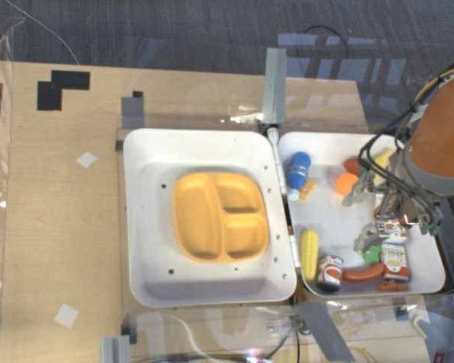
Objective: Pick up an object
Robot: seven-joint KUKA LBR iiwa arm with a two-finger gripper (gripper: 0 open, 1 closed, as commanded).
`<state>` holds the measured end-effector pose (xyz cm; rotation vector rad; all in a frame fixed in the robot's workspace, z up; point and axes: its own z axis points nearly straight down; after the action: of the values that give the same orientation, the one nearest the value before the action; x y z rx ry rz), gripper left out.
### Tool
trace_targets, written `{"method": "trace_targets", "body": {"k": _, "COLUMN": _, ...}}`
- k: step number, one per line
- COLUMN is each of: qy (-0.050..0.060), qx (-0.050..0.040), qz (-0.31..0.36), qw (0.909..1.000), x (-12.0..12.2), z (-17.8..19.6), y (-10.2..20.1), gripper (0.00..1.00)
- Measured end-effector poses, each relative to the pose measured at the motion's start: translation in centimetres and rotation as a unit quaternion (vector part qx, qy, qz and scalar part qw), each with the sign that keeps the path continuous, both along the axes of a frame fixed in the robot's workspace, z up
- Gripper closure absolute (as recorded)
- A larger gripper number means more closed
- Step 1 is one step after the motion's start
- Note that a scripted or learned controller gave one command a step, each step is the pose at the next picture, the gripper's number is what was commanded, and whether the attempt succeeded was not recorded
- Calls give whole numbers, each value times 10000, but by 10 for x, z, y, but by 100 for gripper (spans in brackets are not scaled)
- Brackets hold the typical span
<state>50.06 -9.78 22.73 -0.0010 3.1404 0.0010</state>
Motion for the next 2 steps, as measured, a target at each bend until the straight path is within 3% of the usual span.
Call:
{"method": "trace_targets", "body": {"k": 1, "qy": -7, "qx": 3, "qz": -556, "qw": 9985, "x": 32, "z": -130, "y": -1, "gripper": 0}}
{"method": "trace_targets", "body": {"k": 2, "qy": -21, "qx": -1, "qz": -1415, "qw": 9899, "x": 86, "z": -117, "y": -54, "gripper": 0}}
